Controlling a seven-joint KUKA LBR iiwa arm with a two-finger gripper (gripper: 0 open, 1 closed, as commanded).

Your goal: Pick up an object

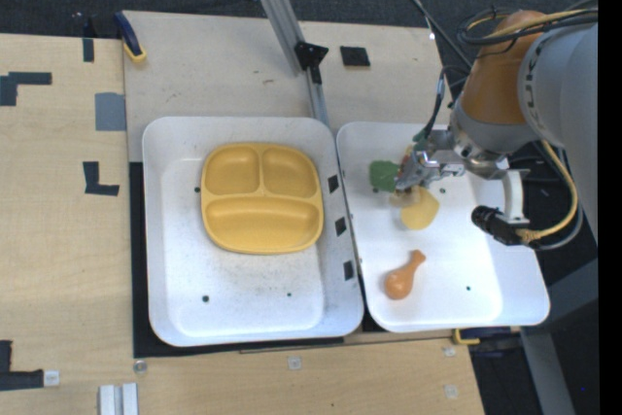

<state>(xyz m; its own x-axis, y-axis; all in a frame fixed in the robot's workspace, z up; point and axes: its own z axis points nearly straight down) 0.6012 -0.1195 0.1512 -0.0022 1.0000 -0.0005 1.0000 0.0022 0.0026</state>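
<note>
Camera view: hand (pixel 416 178) between green toy (pixel 383 175), yellow pear (pixel 420 210).

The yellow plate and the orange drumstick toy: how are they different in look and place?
The yellow plate is wide, flat and split into three compartments; the orange drumstick toy is small, bulbous with a thin handle. The plate lies in the left bin, the drumstick in the right bin. Both lie apart from the gripper.

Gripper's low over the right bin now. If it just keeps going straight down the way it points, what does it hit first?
Most likely the pale yellow object, which lies right under the gripper, with the green object just beside it. Depth is hard to judge from this slanted view, so the green one could be touched too.
</note>
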